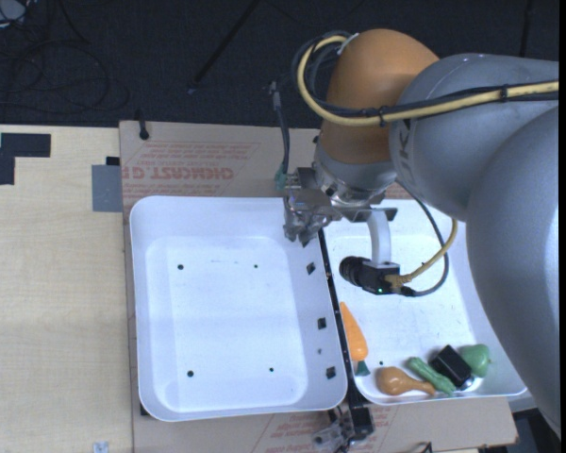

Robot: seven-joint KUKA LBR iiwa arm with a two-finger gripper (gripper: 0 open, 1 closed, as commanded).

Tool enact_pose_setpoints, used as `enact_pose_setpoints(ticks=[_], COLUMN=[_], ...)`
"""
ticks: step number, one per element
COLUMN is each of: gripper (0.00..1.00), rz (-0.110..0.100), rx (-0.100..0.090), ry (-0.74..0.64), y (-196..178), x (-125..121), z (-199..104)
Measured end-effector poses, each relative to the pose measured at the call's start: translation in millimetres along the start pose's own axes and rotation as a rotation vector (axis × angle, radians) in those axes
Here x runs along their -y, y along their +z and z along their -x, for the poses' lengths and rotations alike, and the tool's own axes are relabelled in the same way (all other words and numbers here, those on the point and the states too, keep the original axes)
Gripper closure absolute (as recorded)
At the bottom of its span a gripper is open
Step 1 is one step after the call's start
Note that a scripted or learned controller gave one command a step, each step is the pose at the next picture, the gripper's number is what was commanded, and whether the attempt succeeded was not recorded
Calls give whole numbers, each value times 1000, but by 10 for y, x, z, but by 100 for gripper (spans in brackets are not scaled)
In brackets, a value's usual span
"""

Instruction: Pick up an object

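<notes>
I am watching the arm (pixel 472 121) reaching in over the right bin (pixel 424 333), and I am reading the task as barely started: nothing is lifted yet. The tool (pixel 304 223) is hanging near the divider where the two bins meet, toward the far end of it, and I cannot tell from this slanted view whether it is spread or pressed together; I am seeing nothing pinched in it. The candidate objects are all lying in the near corner of the right bin, well apart from the tool: an orange carrot (pixel 353 331) resting against the divider wall, a tan pear-shaped piece (pixel 403 381), a green piece (pixel 432 375) beside it, a black block (pixel 450 365) touching the green piece, and a green rounded piece (pixel 474 357) at the bin's edge. The left bin (pixel 146 253) is sitting bare on the counter (pixel 47 291). So, as I am judging it, choosing a target, travelling toward that near corner, descending, closing and lifting are all remaining.
</notes>
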State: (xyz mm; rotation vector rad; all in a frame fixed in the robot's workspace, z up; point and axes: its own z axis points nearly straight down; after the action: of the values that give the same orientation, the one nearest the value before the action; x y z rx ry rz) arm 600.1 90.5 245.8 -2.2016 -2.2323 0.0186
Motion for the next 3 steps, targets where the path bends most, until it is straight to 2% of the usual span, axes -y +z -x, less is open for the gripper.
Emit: enact_pose_setpoints(ticks=[1,2,3], gripper=[100,100,100], rz=[17,14,8], rx=[-6,-6,-3], ry=[9,8,10], y=[-624,-837,-812], x=[-127,-346,-117], z=[-478,-1149,-1543])
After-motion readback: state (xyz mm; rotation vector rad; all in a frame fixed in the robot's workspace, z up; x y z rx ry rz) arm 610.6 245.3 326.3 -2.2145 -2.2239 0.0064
